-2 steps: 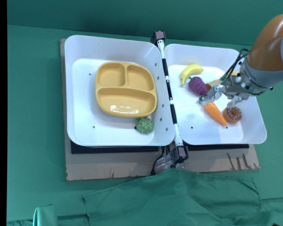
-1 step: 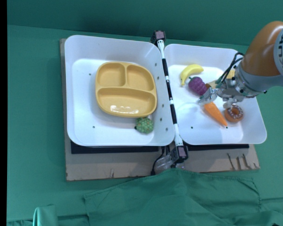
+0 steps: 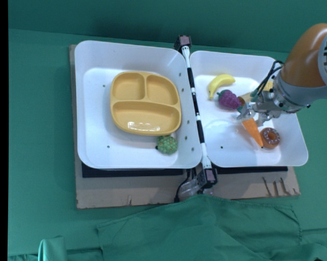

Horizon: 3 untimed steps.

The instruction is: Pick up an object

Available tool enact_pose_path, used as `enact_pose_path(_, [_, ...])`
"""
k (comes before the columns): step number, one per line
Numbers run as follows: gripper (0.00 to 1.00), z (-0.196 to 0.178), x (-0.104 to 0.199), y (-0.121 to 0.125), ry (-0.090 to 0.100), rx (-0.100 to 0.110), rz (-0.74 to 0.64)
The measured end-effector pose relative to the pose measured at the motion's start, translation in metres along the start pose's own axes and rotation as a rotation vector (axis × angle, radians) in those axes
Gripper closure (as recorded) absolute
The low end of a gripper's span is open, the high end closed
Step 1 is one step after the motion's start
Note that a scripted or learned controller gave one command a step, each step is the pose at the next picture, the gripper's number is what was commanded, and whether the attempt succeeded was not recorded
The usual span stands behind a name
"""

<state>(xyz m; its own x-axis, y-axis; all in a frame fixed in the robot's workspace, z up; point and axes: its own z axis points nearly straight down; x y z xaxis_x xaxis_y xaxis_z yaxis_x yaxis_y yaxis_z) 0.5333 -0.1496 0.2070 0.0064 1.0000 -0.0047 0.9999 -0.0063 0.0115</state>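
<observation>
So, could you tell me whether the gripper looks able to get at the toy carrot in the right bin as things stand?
Probably yes. The gripper hangs right at the upper end of the carrot, which lies in the open. The donut sits close beside its lower end and the grapes are off to the other side, neither covering it.

Bright, even overhead light washes the two white bins (image 3: pixel 136 105), nearly bleaching their floors. A glare patch gleams on the yellow divided plate (image 3: pixel 146 102). Shadows stay short and soft; fine detail looks slightly blurred.
</observation>
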Motion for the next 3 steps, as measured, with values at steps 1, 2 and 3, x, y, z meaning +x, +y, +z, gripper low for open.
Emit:
enact_pose_path(1, [1.00, -0.046, 0.003, 0.001, 0.002, 0.003, -0.004])
enact_pose_path(2, [1.00, -0.109, 0.003, 0.010, 0.001, 0.001, -0.004])
enact_pose_path(3, [1.00, -0.154, 0.002, 0.011, 0.002, 0.002, -0.004])
